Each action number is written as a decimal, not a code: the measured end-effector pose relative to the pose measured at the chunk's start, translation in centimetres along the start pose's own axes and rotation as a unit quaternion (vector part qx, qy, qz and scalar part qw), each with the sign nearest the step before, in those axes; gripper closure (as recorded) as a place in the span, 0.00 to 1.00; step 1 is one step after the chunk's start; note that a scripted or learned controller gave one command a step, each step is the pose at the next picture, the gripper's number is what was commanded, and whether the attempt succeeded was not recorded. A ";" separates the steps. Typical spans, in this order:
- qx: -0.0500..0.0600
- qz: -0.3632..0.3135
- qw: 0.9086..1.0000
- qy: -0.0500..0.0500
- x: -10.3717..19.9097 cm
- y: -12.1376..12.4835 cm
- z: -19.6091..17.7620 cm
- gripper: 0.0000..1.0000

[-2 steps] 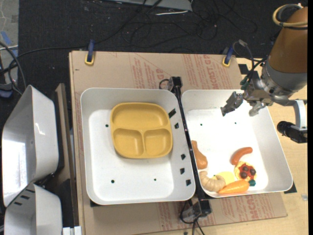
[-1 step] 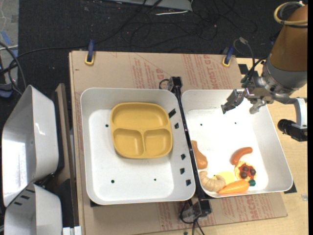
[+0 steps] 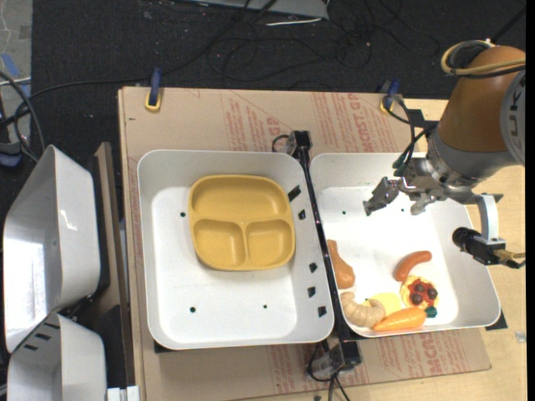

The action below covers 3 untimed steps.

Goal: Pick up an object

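The right bin (image 3: 476,257) holds several toy foods along its near side. An orange squash-shaped piece (image 3: 340,266) lies by the left wall, and a red-orange sausage (image 3: 413,264) sits mid-bin. A small tart with dark berries (image 3: 420,291), a carrot (image 3: 401,319), a yellow slab (image 3: 385,302) and a beige knobbly piece (image 3: 364,310) crowd the near edge. My gripper (image 3: 395,204) hovers over the far half of this bin, well behind the foods. It is open, with nothing between its fingers.
The left bin (image 3: 167,299) holds a yellow three-compartment plate (image 3: 242,221). A black divider (image 3: 316,241) separates the two bins. Blue-and-yellow clamps (image 3: 152,90) hold the cardboard base at its far corners. Two white tubs (image 3: 50,232) stand off the bench at the left.
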<state>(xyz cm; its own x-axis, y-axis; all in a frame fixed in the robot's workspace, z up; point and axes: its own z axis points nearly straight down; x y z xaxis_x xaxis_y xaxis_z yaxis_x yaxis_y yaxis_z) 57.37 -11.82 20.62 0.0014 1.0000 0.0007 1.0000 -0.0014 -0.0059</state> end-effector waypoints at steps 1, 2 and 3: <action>-0.001 0.000 1.000 0.000 -0.2 -0.1 6.4 0.00; -0.001 0.000 1.000 0.000 -0.1 -0.1 11.7 0.00; -0.003 0.001 1.000 0.000 -0.1 0.0 10.4 1.00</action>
<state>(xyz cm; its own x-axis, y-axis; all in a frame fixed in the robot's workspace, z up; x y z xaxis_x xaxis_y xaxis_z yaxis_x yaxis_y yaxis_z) 57.30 -11.92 10.23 0.0029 1.0000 0.0002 1.0000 -0.0029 0.0003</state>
